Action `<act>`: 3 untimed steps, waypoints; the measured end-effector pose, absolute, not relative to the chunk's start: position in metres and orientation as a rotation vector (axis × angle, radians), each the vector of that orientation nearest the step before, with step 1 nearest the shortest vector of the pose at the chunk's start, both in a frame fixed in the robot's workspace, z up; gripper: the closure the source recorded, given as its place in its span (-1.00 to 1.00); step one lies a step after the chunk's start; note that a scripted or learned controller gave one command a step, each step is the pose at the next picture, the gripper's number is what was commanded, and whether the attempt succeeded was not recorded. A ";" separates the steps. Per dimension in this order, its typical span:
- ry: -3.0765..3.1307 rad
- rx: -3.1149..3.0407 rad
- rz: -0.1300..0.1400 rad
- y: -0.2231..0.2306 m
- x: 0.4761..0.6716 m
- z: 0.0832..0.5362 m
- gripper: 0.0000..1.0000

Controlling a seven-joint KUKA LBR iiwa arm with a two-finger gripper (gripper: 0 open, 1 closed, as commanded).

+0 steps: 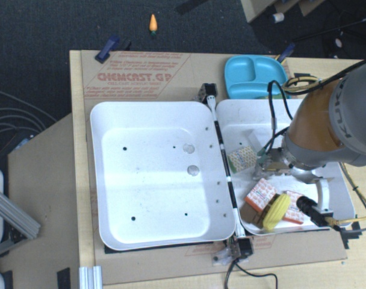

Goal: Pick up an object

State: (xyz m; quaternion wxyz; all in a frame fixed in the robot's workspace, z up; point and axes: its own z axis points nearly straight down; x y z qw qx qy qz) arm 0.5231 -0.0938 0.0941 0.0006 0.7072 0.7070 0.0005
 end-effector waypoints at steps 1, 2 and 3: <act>2.220 2.221 0.002 -0.094 0.523 0.094 -1.00; 2.222 2.221 0.000 -0.094 0.553 0.084 -1.00; 2.223 2.220 0.002 -0.039 0.520 0.185 -1.00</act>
